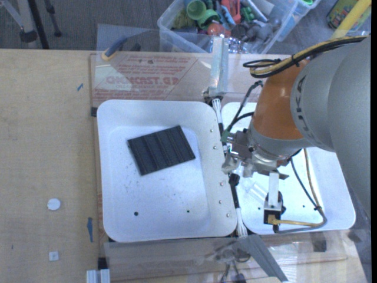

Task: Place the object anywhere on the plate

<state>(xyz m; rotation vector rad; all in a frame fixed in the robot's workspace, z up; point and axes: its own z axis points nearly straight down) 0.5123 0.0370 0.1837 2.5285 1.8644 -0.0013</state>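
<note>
Camera view, left to right. The tan surface [41,128] carries a small white disc [53,204] near its left edge. Next comes the left bin [115,217], in which a dark ribbed slab [161,149] lies flat in the upper middle, turned slightly off square and well apart from every wall. I take this slab to be the task's thing, and it is nowhere near my jaws. Behind the bins lies a clear sheet with red lettering [141,78], and beyond it stands a clear tub of coloured toys [235,10]. My arm [336,93] enters from the right and bends downward over the right bin [336,214]; the orange band [280,108] sits above the wrist, which hangs just right of the rim where the two bins meet. Black and yellow cables [312,190] loop from the wrist into the right bin. My jaws point down toward that bin's floor near its front left corner; whether they are apart or together I cannot tell.
</note>
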